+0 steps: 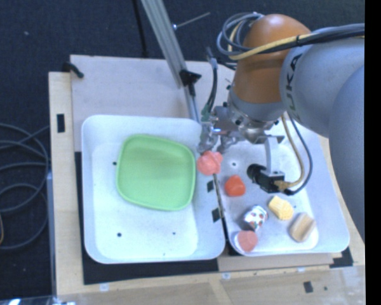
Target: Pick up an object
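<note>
My gripper [209,147] hangs over the rim between the two bins, below the orange-banded wrist. Its fingertips close on the top of a pink rounded piece [209,164], which hangs over the dividing rim. The right bin [324,170] holds a red piece [234,186], a yellow piece [280,207], a tan oblong piece [301,227], a small white patterned ball [255,217] and another pink piece [246,239].
A square green plate [157,171] lies in the left bin [101,234], close to its right rim. A slanted metal rail [168,40] stands behind the bins. The arm's grey body covers the right bin's far right side.
</note>
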`<action>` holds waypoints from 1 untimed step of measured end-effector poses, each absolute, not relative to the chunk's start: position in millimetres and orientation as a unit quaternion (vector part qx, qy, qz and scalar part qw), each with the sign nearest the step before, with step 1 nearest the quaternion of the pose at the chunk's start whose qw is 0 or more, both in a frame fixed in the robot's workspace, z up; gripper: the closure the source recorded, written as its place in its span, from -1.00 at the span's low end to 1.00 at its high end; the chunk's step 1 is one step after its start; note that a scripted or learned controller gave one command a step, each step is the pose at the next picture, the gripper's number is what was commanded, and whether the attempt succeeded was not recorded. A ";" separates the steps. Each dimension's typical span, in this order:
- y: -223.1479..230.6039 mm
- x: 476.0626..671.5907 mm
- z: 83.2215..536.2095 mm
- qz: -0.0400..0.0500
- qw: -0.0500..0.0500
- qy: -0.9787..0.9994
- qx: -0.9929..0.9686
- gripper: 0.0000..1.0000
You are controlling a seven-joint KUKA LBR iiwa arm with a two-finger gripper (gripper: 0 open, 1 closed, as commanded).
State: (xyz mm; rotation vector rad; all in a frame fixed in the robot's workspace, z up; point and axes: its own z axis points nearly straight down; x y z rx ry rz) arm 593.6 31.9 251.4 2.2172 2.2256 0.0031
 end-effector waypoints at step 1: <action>79.1 576.5 250.0 0.001 0.000 0.709 0.706 1.00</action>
